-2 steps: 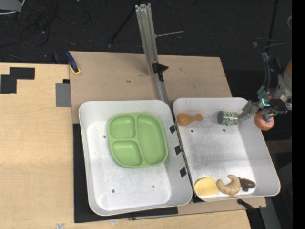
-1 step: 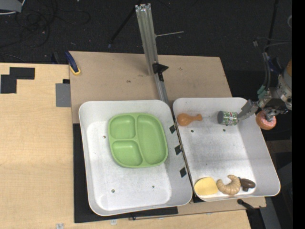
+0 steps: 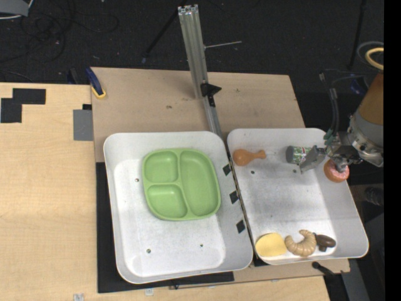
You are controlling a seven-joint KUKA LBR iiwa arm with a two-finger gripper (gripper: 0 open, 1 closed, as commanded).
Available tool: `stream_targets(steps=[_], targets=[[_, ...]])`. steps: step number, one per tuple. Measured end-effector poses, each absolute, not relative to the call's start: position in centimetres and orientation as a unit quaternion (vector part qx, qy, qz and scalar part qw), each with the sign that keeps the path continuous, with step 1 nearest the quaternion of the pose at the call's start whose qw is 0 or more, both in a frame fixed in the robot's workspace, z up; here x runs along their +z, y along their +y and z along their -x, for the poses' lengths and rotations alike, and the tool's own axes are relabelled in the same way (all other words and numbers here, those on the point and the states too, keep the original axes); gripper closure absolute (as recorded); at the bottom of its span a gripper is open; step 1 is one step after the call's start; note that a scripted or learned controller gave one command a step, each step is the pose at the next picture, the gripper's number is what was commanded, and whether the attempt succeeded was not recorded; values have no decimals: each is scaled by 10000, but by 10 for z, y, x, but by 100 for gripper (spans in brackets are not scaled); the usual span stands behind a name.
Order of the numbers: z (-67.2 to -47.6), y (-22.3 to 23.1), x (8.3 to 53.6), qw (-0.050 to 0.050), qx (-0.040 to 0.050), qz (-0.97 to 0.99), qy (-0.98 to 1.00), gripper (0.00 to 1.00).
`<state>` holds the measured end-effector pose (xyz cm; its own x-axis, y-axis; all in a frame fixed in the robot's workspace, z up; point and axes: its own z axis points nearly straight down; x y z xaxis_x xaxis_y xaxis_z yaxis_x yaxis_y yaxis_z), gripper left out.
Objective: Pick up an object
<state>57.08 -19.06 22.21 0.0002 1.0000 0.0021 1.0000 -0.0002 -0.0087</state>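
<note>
My gripper (image 3: pixel 326 160) hangs low over the far right corner of the right bin (image 3: pixel 282 199), at the end of the grey arm with its orange band (image 3: pixel 371 105). It is open, with one finger beside a small grey and green can (image 3: pixel 296 153) and the other over a pink donut (image 3: pixel 336 172). Nothing sits between the fingers. An orange drumstick-shaped toy (image 3: pixel 247 157) lies at the bin's far left. Along the near wall lie a yellow piece (image 3: pixel 270 245), a tan croissant (image 3: pixel 302 243) and a small brown piece (image 3: pixel 325 241).
The left bin (image 3: pixel 125 231) bears a green divided plate (image 3: pixel 182 184). An upright metal post (image 3: pixel 194 61) stands behind the bins. Black clips (image 3: pixel 233 196) line the seam between the bins. The middle of the right bin's floor is bare.
</note>
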Motion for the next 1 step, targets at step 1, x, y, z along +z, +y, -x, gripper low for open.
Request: stream_targets(steps=[1], targets=[[-563, -193, 175, 37, 21, 7074, -7068, 0]])
